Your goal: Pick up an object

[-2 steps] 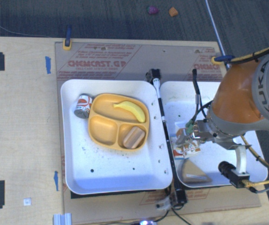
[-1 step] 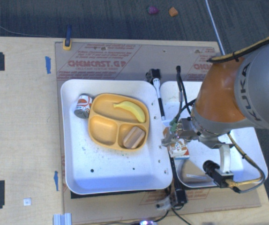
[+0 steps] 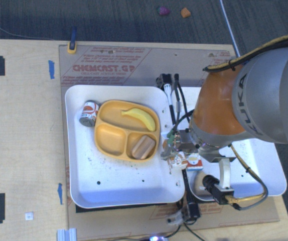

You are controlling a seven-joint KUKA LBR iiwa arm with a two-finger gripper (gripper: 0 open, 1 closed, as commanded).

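Pincer (image 3: pixel 176 154) and wrist hang low over the seam between the two white bins, near the middle of the tabletop's right half, and the bulky grey arm (image 3: pixel 269 99) with its orange band (image 3: pixel 217 104) covers much of the right bin (image 3: pixel 264 185). How the pincer is set cannot be told from this angle, nor whether anything sits in it; a small red-and-white item (image 3: pixel 189 160) lies just beside it at the bin edge.

Candidate things for the pick sit in the left bin (image 3: pixel 79 174). A yellow divided tray (image 3: pixel 126 129) lies toward that bin's far side, carrying a banana (image 3: pixel 140 117) in its long compartment and a brownish oblong piece (image 3: pixel 143 146) (possibly a toy bread or sausage) in the small compartment nearest the pincer. A little red-and-white can (image 3: pixel 88 113) lies on its side, touching the tray's left rim.

Judging by the low stance at the left bin's right wall, the arm seems placed either for the small item at the seam or for the tray's near compartment. The tray's raised rim and the bin wall could both crowd a descent there.
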